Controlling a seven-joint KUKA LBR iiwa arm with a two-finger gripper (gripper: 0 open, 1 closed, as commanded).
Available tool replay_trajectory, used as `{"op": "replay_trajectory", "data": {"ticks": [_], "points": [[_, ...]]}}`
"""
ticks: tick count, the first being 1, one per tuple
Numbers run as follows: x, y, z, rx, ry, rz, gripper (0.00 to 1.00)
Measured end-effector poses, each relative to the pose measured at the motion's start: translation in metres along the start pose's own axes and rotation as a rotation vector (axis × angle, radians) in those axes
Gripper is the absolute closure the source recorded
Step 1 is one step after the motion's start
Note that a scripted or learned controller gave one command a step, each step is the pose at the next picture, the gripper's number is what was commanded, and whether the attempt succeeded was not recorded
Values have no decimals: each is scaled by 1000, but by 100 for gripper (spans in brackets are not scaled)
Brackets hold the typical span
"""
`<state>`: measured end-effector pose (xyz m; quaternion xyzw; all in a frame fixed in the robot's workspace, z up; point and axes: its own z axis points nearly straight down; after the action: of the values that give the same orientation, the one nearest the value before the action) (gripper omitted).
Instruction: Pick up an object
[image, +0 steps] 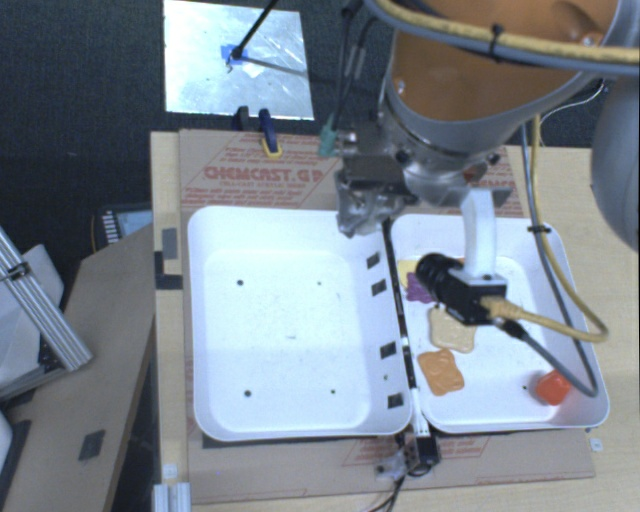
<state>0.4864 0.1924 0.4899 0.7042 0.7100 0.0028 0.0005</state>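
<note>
While arm (480, 90) hangs over right bin (570, 290), jaws state unclear; orange ball (551, 387) near corner.

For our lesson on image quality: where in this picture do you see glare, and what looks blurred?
Camera view: glare on the foil sheet behind the bench; the arm looms large and soft, out of focus; the white bins are bright and evenly lit; the orange ball looks slightly fuzzy.
</note>
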Motion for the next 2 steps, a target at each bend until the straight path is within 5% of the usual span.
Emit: {"op": "replay_trajectory", "data": {"ticks": [1,2], "points": [[44,46,-47,-4,0,1,100],[42,45,-56,0,0,-1,100]]}}
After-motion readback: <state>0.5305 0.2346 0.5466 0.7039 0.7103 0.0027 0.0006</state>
